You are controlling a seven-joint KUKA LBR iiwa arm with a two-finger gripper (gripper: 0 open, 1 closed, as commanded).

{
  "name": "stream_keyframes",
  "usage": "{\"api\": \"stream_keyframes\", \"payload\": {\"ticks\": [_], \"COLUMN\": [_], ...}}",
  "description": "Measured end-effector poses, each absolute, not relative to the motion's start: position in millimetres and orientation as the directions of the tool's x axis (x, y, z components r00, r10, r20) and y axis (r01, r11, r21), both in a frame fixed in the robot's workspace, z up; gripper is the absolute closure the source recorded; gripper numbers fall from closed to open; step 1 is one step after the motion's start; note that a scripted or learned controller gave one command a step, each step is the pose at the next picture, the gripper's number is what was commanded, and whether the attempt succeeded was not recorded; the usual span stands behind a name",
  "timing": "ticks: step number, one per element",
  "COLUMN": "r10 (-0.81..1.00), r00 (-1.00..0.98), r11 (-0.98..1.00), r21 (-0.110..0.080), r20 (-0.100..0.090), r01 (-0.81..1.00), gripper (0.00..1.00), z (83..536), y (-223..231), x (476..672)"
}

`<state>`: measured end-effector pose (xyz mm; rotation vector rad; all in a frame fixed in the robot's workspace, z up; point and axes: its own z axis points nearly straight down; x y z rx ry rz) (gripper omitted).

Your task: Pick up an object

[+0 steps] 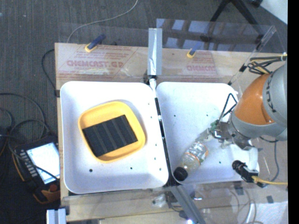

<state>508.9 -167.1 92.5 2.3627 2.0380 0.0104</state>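
yellow tray [88,118], black ribbed insert [111,134]

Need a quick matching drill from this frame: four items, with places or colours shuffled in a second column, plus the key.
Items:
1. yellow tray
2. clear bottle
3. arm's orange band
4. tablet

Descriptions:
A. on the floor, left of the bench
B. lying in the right bin, black cap toward the near edge
C. in the left bin, dark ribbed insert
D. above the right bin's right side

Pairs: 1-C, 2-B, 3-D, 4-A

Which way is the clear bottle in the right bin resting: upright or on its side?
On its side. The bottle lies flat on the floor of the right bin, its dark cap pointing toward the bin's near-left corner.
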Motion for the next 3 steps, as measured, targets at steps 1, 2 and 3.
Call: {"api": "stream_keyframes", "payload": {"ticks": [1, 2, 3], "r10": [0.997, 0.982, 0.997], "r00": [-0.076, 0.190, -0.074], "r11": [0.077, -0.190, 0.074], "r21": [0.024, -0.002, 0.014], "r20": [-0.012, -0.003, -0.008], "r01": [0.997, 0.982, 0.997], "gripper": [0.00, 0.00, 0.00], "z": [93, 137, 92], "y": [-107, -165, -104], "x": [490.6, 499.7, 495.3]}}
